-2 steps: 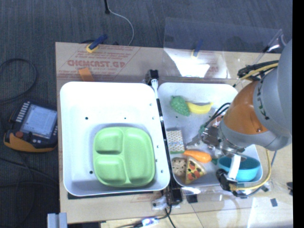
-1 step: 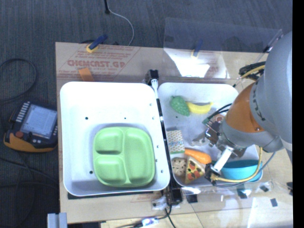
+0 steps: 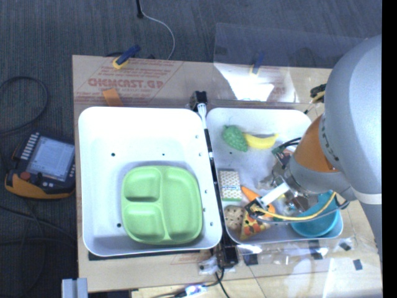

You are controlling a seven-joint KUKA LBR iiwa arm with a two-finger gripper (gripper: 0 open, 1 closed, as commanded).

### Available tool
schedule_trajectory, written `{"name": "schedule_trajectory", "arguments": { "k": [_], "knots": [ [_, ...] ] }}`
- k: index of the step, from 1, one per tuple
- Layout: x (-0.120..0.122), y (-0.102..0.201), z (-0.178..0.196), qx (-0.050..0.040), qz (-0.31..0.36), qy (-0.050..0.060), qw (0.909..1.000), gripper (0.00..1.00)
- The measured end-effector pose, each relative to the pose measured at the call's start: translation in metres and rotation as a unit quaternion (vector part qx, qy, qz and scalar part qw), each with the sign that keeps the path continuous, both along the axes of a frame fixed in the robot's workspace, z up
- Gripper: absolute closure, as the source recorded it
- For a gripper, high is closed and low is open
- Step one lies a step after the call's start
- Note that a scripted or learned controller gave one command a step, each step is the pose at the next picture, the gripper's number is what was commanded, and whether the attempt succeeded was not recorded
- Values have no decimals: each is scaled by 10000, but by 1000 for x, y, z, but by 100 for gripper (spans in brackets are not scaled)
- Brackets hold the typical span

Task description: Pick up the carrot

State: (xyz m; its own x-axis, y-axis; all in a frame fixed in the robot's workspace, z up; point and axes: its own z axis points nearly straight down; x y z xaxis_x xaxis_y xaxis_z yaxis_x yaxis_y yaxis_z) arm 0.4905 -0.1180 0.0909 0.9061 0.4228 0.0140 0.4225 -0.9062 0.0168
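The carrot point(image 3: 249, 192) is seen in the right bin point(image 3: 260, 115), just beside a small checked box point(image 3: 229, 184). The gripper point(image 3: 255, 207) is lowered just beside the carrot; its opening cannot be told.

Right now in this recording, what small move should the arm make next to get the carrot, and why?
Probably a short drop straight down onto the carrot. The tool sits low in the right bin, right beside the carrot's orange tip, which pokes out toward the left next to the cookie. Nothing shows the carrot held yet, and the wrist hides its other end, so any sideways correction is hard to judge.
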Motion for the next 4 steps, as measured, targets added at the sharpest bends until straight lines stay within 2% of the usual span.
{"name": "schedule_trajectory", "arguments": {
  "k": [1,2,4],
  "knots": [
    [-2,11,0,-2,-941,2,9956,0],
    [-2,16,0,-1,-1192,3,9929,0],
    [-2,17,0,-6,-996,16,9950,0]
  ]
}}
